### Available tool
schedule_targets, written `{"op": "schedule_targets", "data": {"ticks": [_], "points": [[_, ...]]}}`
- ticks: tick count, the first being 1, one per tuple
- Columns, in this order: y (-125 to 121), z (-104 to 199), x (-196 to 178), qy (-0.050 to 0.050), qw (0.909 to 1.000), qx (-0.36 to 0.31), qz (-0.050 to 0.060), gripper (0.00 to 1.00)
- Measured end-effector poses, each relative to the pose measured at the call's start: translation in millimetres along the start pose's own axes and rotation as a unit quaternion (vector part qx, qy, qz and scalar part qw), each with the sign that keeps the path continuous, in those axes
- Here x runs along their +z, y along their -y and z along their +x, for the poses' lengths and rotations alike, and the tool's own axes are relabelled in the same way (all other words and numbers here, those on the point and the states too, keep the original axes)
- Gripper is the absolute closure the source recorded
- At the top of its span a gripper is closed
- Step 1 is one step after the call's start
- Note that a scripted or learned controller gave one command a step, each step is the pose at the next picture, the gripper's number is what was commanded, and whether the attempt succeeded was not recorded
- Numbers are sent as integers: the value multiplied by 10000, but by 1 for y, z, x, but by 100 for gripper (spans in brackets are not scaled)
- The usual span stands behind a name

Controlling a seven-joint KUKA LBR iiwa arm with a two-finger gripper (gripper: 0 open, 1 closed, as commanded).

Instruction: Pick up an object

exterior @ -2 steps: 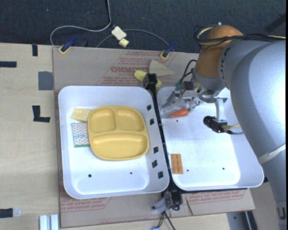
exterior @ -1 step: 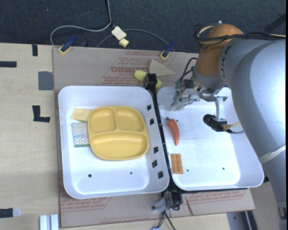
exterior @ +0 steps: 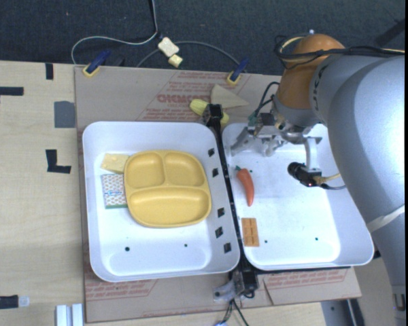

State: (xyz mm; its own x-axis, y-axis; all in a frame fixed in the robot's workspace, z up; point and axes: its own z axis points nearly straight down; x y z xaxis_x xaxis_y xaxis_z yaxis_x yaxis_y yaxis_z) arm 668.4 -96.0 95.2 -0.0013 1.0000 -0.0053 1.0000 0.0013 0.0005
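An orange carrot-shaped toy (exterior: 245, 185) lies near the left wall of the right bin (exterior: 326, 243). A small orange card (exterior: 249, 232) lies flat below it. My gripper (exterior: 255, 143) hangs over the back left corner of the right bin, above and behind the carrot. It is open, with nothing between its fingers. In the left bin (exterior: 109, 257) rests a yellow divided plate (exterior: 168, 187), with a pale yellow wedge (exterior: 113, 161) and a small patterned block (exterior: 113, 190) at its left side.
The grey arm (exterior: 367, 121) covers the right bin's back right part. A black cable end (exterior: 303, 173) dangles under the wrist. A yellow object (exterior: 200, 106) and a tan scrap (exterior: 229, 96) lie on the cardboard behind the bins. Black clips line the shared wall (exterior: 221, 182).
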Motion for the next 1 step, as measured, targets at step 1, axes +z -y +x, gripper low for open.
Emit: {"op": "schedule_targets", "data": {"ticks": [1], "points": [[55,-6,9,-17,10000,7,-23,0]]}}
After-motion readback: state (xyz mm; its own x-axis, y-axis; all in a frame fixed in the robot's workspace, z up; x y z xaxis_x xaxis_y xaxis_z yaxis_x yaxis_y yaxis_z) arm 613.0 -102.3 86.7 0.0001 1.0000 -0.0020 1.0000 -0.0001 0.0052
